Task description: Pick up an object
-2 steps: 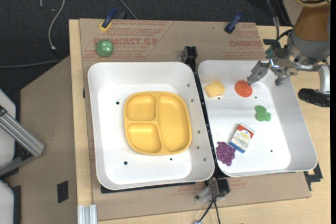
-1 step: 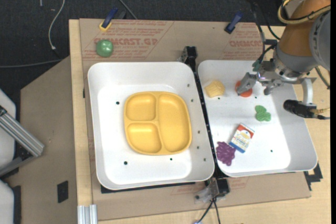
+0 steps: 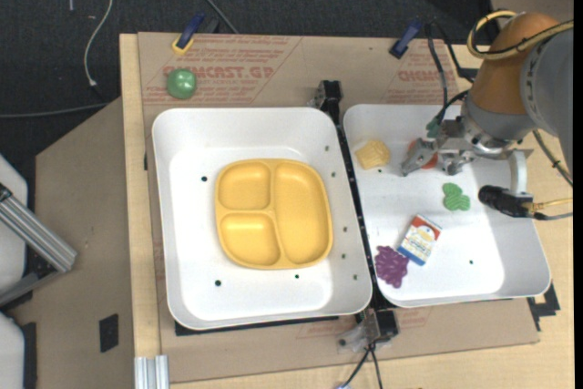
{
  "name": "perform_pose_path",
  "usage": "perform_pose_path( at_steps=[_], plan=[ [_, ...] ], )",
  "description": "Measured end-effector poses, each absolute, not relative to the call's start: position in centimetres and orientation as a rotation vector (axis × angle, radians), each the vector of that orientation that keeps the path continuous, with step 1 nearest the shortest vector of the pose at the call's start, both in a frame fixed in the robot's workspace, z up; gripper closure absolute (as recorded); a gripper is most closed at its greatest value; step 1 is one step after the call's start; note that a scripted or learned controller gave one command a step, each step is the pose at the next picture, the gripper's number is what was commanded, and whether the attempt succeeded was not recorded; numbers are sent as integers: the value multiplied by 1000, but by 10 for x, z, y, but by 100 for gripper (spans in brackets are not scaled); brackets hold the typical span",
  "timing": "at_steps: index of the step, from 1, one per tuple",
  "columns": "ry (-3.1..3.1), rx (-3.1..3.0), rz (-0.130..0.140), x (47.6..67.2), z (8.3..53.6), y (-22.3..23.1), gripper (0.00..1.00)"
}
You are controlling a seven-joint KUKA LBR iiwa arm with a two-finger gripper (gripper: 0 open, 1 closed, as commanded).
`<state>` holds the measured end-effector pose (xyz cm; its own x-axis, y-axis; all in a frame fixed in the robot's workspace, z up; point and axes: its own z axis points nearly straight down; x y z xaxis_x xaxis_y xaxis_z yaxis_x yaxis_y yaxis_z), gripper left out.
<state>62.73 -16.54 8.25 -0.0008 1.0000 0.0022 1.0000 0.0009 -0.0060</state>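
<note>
Brown bench, two bins. My gripper (image 3: 426, 161) looks open, holding nothing; I'd lower slowly over the yellow block (image 3: 372, 154), then squeeze.

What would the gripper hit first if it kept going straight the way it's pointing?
Probably the yellow cheese wedge: the gripper points left across the right bin toward it. Its height above the bin floor is unclear, so it might pass over.

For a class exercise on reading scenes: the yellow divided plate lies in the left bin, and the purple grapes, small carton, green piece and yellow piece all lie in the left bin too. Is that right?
Not quite. The yellow divided plate does lie in the left bin, but the purple grapes, small carton, green piece and yellow piece lie in the right bin, as the camera view shows.
</note>
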Motion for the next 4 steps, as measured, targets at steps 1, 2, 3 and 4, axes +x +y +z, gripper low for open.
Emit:
perform_pose_path(
  at_steps=[1, 2, 3, 4],
  plan=[
    [-2223, -2220, -2, 629, 97, -165, 100],
    [-2227, -2224, -6, 633, 161, -160, 100],
    [-2227, -2224, -6, 634, 206, -164, 100],
    [-2228, -2224, -7, 636, 261, -164, 100]
  ],
)
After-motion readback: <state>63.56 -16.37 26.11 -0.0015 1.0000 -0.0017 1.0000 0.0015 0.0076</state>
